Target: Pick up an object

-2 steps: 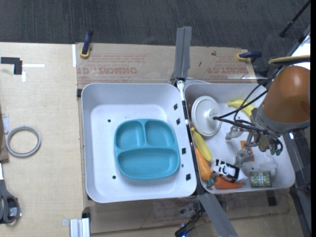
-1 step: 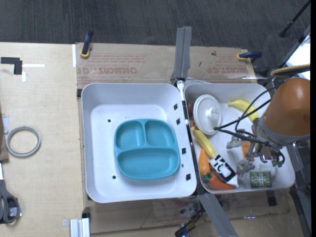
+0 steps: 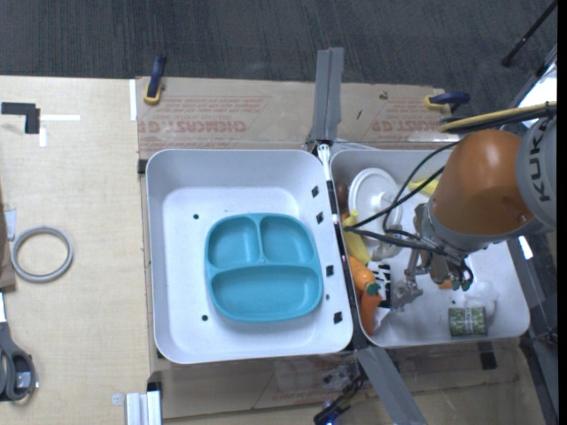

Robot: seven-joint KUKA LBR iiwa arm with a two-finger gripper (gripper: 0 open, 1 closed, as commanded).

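orange object (image 3: pixel 363 283) lower centre-right, against right bin's (image 3: pixel 505 321) left wall, partly hidden by cables, kind unclear | pincer (image 3: pixel 409 290) just right of it, small and blurred, cannot tell its state | arm (image 3: pixel 478 184) covers bin's upper right | green-labelled packet (image 3: pixel 467 320) lower right | white round item (image 3: pixel 372 190) above | blue divided plate (image 3: pixel 263 266) in left bin (image 3: pixel 168 237) | bench (image 3: pixel 80 343)

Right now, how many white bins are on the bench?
2. The left bin holds a blue divided plate. The right bin sits beside it, under the arm, with several small items, some possibly hidden.
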